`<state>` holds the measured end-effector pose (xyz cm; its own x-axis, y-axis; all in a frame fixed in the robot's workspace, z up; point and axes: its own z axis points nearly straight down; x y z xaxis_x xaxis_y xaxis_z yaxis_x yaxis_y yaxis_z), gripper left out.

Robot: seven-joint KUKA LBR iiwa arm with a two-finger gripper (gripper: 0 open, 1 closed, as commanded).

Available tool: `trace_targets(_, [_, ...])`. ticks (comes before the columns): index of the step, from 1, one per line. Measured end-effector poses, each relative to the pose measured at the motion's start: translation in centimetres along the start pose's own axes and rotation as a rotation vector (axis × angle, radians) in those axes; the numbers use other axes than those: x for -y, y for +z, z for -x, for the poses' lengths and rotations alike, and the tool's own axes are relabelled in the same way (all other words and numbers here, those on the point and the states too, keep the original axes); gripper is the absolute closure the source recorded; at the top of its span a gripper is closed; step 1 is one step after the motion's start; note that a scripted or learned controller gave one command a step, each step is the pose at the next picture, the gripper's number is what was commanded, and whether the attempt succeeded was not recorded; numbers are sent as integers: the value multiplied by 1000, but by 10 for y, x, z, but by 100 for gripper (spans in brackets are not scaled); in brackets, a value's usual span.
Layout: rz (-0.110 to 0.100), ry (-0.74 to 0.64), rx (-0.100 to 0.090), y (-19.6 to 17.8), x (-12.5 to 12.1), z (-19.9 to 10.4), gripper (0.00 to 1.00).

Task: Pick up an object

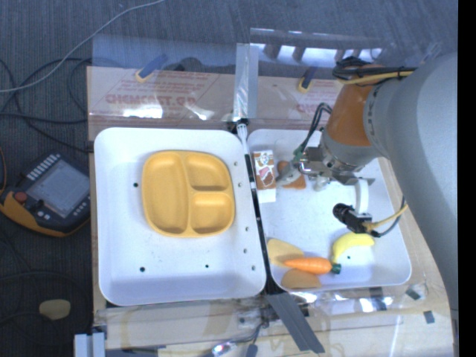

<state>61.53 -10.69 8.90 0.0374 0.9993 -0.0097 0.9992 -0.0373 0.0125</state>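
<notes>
Two white bins sit side by side on my desk (111, 88). The left bin (119, 274) holds a yellow divided tray (187, 193), lying flat near the bin's middle. My arm (416, 110) comes in from the right, the orange band (349, 117) above my wrist, and my claw (312, 171) is down in the far part of the right bin (394, 266). From this angle I cannot tell how it stands, or whether anything is in it.

Just beside my claw, toward the divider, lie a small printed packet (263, 167) and a brownish-orange piece (290, 177); the piece looks close to touching the claw, though I cannot be sure. At the near end of the right bin, well apart from my claw, an orange carrot (309, 265) lies across two tan flat pieces (286, 262), with a yellow toy (352, 248) just to its right. A black cable end (349, 216) hangs above that toy. On the floor left of the desk rests a control pendant (52, 192).
</notes>
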Motion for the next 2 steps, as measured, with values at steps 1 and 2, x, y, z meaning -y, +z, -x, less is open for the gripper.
trace_targets(1, [-3, -2, 0, -9, 0, 0, 100])
trace_targets(2, [-3, -1, 3, -9, 0, 1, 0])
